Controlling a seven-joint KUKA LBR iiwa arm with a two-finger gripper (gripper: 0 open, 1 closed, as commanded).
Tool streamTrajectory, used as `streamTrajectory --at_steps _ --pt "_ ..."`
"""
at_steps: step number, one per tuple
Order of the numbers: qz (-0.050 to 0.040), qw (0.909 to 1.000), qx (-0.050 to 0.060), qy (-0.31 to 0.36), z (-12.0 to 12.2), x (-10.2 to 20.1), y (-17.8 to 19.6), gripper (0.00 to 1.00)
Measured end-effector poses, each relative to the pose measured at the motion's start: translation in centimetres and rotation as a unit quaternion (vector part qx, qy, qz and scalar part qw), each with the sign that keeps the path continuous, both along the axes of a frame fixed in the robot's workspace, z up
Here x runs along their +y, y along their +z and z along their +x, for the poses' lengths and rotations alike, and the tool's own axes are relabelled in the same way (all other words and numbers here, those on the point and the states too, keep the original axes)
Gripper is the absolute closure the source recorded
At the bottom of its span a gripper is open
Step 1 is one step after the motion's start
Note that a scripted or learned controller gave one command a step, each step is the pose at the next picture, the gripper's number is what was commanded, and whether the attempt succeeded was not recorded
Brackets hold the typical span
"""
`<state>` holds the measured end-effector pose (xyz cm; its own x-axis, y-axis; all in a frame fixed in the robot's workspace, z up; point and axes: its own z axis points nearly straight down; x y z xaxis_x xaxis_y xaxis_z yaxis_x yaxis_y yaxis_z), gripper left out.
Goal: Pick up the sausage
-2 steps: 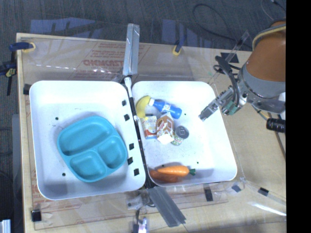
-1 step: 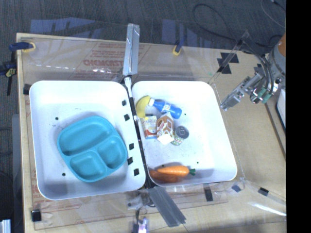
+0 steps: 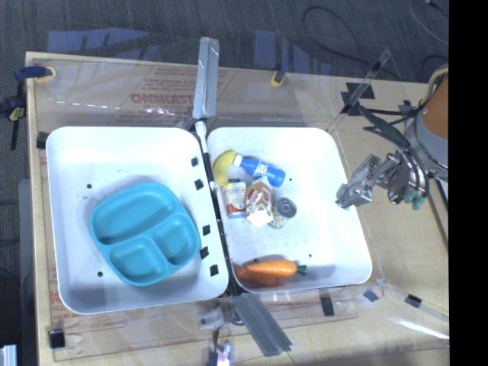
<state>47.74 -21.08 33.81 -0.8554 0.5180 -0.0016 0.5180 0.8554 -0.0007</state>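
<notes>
— What do we see of the bench (image 3: 91,75)?

— Pale wood under a clear sheet, dark carpet (image 3: 114,6) with cables behind. Two white bins touch: the left bin (image 3: 65,204) has a blue plate (image 3: 145,232).

— And the sausage (image 3: 259,197)?

— Seemingly the brownish piece amid clutter in the right bin (image 3: 328,227).

— The gripper (image 3: 354,195)?

— At that bin's right rim; apart or together, we cannot tell.
</notes>
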Motion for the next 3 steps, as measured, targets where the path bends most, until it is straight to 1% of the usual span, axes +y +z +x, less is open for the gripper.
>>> streamTrajectory --at_steps 1,2,3 --pt "-0.0002 0.9998 0.0 0.021 0.0 2.0 -5.6 1.0" --pt "0.0004 0.997 0.0 0.077 0.0 2.1 -10.0 1.0" --pt "0.0002 0.9925 0.0 0.122 6.0 0.6 -12.8 1.0"
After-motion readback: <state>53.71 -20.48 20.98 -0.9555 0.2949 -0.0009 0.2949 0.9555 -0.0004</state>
